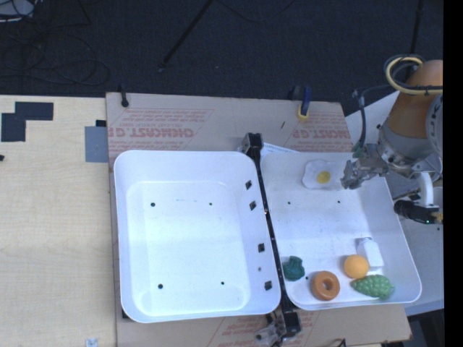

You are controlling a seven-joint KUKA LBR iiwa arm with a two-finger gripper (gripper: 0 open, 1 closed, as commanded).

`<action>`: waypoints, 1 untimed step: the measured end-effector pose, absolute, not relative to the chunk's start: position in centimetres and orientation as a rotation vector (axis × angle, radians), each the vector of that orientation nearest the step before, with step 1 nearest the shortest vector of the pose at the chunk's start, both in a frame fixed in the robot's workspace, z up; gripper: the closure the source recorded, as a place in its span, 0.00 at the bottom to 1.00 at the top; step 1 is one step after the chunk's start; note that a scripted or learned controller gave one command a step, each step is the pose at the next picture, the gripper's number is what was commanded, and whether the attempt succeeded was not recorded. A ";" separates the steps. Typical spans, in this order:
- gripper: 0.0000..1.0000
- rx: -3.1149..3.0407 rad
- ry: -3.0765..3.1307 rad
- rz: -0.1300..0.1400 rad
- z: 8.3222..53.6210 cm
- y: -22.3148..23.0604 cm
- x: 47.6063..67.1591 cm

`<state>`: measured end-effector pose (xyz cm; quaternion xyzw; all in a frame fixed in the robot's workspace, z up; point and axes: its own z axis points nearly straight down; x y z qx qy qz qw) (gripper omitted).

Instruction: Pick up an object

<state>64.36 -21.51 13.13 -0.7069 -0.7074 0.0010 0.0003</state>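
Starting at the left, we see the left bin [189, 237], a shallow white tray with a few small dark dots on its floor, sitting on a cardboard sheet [166, 125] printed with red lettering. A black divider strip [262, 219] runs between it and the right bin [394, 230].

In the right bin, along the near edge, we find a dark green lumpy piece [293, 268] just beside the divider, then a brown ring-shaped doughnut [325, 285], then an orange ball [355, 266]. A small white block [372, 252] sits just beside the ball, up and to its right, and a light green bumpy, leaf-like item [373, 286] lies near the bin's right corner. Well apart from that group, near the far wall, lies a fried egg toy [318, 174], flat, white with a yellow yolk.

Further right, the arm reaches in over the bin's far right corner, its orange band [412, 114] above the grey wrist. The gripper [351, 179] hangs low, just beside the egg's right edge, pointing down and leftward. It is too small and dark for us to tell whether it has closed, and we see nothing clearly between its tips.
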 end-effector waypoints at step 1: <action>0.00 -2.219 -2.222 0.004 13.1 -21.5 64.3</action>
